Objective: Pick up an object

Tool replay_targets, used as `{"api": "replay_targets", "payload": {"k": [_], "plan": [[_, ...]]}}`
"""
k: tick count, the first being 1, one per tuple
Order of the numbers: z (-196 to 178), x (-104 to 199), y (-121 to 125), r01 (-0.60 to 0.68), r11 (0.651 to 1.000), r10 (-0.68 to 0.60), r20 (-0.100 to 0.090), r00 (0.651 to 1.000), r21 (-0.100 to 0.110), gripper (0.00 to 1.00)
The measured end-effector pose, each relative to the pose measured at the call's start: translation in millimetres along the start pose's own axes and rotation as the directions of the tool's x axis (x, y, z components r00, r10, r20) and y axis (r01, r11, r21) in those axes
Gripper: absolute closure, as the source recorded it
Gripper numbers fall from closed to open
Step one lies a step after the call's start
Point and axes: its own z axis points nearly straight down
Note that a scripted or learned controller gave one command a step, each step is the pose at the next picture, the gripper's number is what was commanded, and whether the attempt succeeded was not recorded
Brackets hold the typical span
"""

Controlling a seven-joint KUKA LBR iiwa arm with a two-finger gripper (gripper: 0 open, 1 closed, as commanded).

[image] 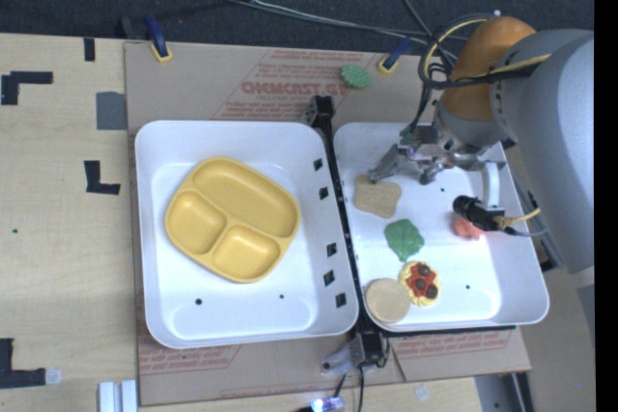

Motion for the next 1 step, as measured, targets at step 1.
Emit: {"api": "replay_targets", "payload": {"k": [1], "plan": [[-1.4,-0.1,1.3,0.001,1.0,-0.001,0.001,1.0,-0.002,0.0]]}}
